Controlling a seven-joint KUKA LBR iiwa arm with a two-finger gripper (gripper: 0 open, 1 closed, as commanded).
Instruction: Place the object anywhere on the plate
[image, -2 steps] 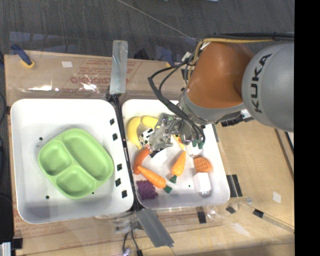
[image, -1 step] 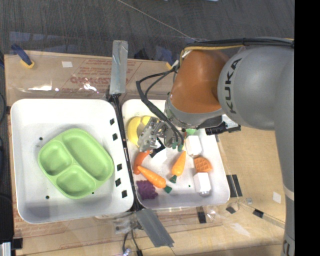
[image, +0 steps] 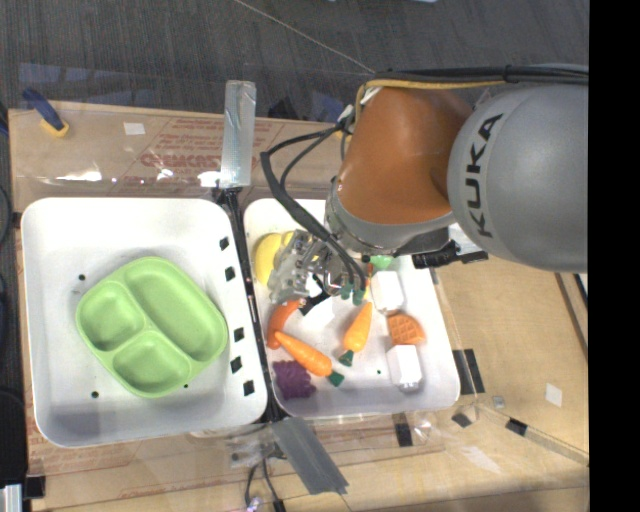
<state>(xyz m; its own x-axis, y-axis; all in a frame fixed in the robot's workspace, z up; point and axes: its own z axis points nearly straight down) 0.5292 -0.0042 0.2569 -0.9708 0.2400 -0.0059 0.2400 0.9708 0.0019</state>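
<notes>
While jaws (image: 300, 272) hover over right bin (image: 440, 385), grip state unclear, green three-compartment plate (image: 150, 325) sits in left bin (image: 50, 230).

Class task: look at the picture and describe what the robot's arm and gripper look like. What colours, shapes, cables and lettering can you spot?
The arm is bulky and rounded, grey, with "KUKA" in dark letters and an orange band above the wrist. Black cables loop beside it. The gripper is a small metallic assembly.

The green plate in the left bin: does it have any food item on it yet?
No. The green plate lies bare in the left bin, while the carrots and the other toy foods lie in the right bin.
</notes>
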